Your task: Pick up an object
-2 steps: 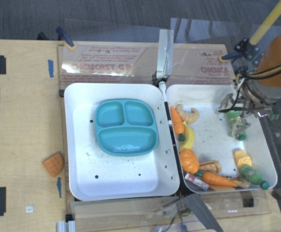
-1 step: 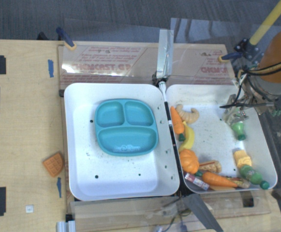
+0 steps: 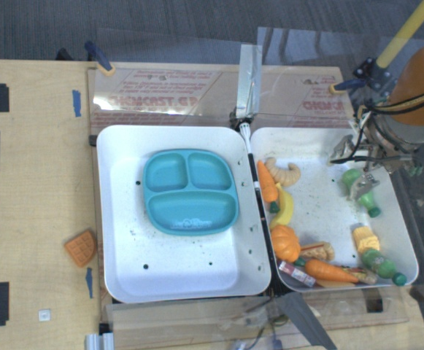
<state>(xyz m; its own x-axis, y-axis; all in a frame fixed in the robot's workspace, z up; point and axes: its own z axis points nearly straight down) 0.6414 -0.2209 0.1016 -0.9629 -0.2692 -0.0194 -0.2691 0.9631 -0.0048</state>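
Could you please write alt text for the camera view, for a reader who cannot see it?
The end effector hangs over the upper right corner of the right bin, which holds toy vegetables, among them a pumpkin and a carrot. The left bin holds a blue divided plate.

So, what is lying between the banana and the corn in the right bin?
Camera view: only bare white bin floor lies between the banana and the corn.
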